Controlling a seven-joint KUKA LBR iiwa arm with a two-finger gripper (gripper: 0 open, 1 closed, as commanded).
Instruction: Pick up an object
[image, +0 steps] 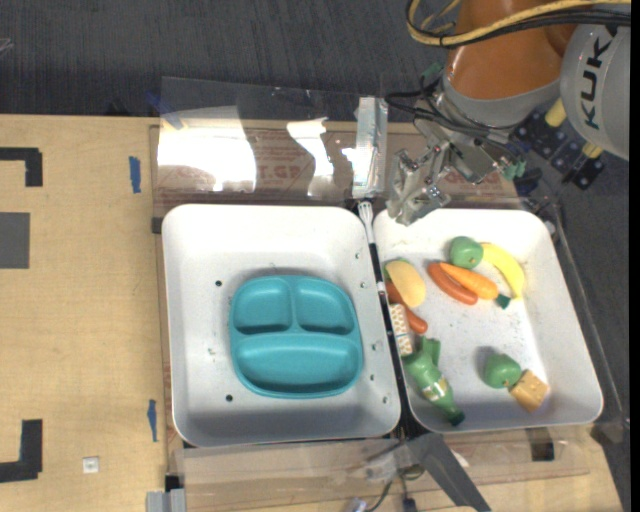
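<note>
The metal two-finger gripper (412, 203) is seen at the far left corner of the right shallow white bin (570, 330); nothing is seen between its fingers, and whether they are spread or pressed together cannot be told. Small plastic toy foods (462, 281) are crowded along that bin's left edge and far side, with bare floor left at its middle. A teal three-compartment plastic tray (295, 334) is laid centrally in the left white bin (190, 250), bare margins kept on all sides.
</note>
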